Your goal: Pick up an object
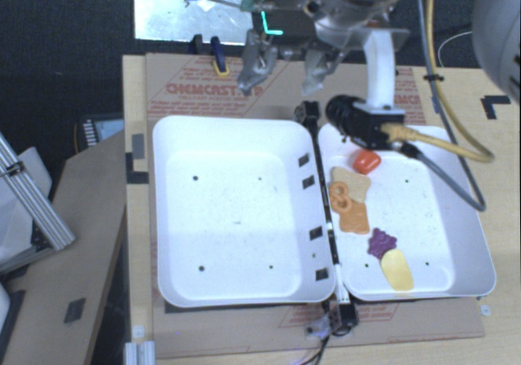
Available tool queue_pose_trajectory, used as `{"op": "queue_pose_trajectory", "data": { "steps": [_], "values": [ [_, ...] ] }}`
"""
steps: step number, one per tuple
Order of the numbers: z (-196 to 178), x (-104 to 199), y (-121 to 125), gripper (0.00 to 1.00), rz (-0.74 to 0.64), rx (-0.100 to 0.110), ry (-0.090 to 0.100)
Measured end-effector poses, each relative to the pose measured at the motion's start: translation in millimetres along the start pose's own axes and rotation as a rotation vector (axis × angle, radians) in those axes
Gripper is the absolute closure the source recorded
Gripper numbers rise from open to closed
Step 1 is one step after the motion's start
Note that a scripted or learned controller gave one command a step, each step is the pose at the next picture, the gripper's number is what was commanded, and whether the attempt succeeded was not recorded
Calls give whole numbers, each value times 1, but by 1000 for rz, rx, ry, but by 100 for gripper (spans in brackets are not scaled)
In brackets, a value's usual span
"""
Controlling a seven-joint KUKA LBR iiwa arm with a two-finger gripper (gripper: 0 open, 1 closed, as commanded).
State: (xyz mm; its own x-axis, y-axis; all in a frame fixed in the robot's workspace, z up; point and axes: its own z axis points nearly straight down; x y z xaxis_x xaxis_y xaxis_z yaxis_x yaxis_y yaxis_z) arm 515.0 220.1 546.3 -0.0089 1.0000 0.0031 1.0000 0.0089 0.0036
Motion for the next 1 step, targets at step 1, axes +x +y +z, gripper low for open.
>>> {"op": "queue_pose_trajectory", "data": {
  "steps": [1],
  "values": [
    [-11, 1, 0, 100, -3, -2, 2]
  ]
}}
